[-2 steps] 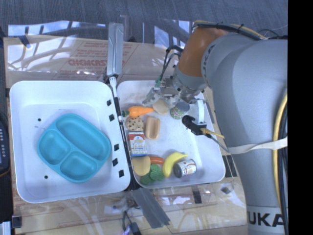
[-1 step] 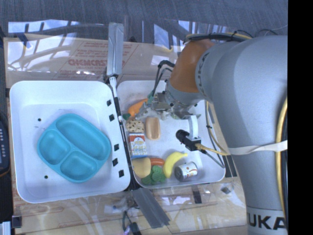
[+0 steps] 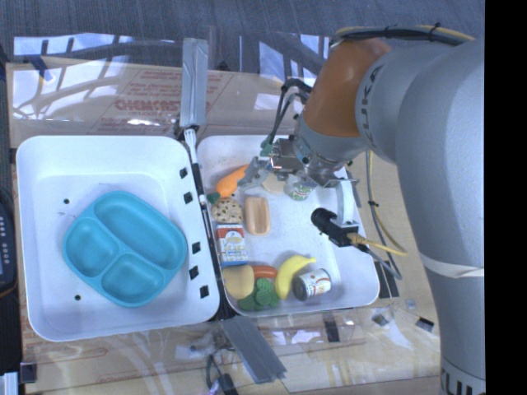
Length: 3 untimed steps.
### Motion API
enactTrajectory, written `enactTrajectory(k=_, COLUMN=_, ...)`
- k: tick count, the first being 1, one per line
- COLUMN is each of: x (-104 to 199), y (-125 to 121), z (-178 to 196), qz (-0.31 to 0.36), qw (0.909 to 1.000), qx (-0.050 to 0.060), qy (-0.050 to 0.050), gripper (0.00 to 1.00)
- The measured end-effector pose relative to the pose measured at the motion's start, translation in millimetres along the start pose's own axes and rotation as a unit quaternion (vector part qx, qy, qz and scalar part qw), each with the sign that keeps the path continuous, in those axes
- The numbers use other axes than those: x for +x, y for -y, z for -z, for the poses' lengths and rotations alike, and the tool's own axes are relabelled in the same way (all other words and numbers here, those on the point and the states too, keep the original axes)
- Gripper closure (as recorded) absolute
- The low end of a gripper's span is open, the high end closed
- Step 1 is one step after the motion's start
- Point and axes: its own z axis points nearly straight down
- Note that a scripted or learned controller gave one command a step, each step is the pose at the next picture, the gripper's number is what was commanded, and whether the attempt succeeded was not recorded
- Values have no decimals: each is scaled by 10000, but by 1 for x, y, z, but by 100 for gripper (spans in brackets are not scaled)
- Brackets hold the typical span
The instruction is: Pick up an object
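Right bin (image 3: 362, 282) crowded along its left and near walls, centre floor open, blue plate (image 3: 125, 248) filling left bin (image 3: 41, 171)

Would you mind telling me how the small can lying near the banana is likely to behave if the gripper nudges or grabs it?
The can lies on its side, so a nudge would probably roll it toward the banana or the bin wall. Its smooth round body may slip between two fingers. It looks rigid, unlikely to deform.

A robotics lab — taped bench (image 3: 123, 97), twin white bins (image 3: 49, 171), toy food (image 3: 290, 273).
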Motion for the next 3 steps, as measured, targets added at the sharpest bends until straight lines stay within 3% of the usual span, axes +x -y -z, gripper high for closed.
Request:
enactTrajectory(k=1, x=-28, y=-20, z=-97, qz=77, qw=10000, qx=-12, qy=-13, gripper=0)
enactTrajectory(k=2, x=-11, y=-57, z=-102, qz=417, qw=9991, qx=14, qy=-8, gripper=0)
enactTrajectory(k=3, x=-11, y=-56, z=-96, qz=441, qw=9990, qx=53, qy=-12, gripper=100)
